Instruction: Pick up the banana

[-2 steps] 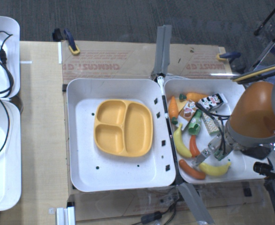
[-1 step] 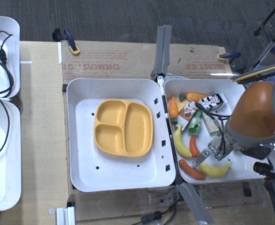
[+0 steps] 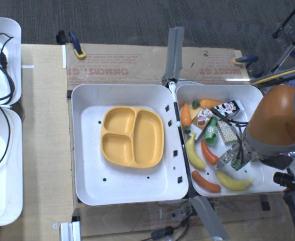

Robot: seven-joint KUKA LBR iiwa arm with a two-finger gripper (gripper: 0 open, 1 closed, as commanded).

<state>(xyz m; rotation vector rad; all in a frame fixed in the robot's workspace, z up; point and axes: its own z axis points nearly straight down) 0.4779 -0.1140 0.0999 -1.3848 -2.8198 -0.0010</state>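
Observation:
Two yellow bananas lie in the right bin (image 3: 218, 87). One banana (image 3: 194, 153) runs along the bin's left wall, beside a red chili (image 3: 210, 152). The other banana (image 3: 234, 182) rests near the front wall, curved upward at its ends. My gripper (image 3: 230, 158) hangs low over the bin floor between the two, just above the front banana and right of the chili. The grey wrist and orange band (image 3: 278, 117) cover the bin's right side. I see nothing held in the gripper.
The right bin also holds a red sausage (image 3: 205, 181), carrots (image 3: 186, 115), a green piece (image 3: 210, 133), a cracker pack (image 3: 226, 131) and a black-and-white carton (image 3: 230, 107). A yellow divided plate (image 3: 133, 136) sits in the left bin (image 3: 78, 134).

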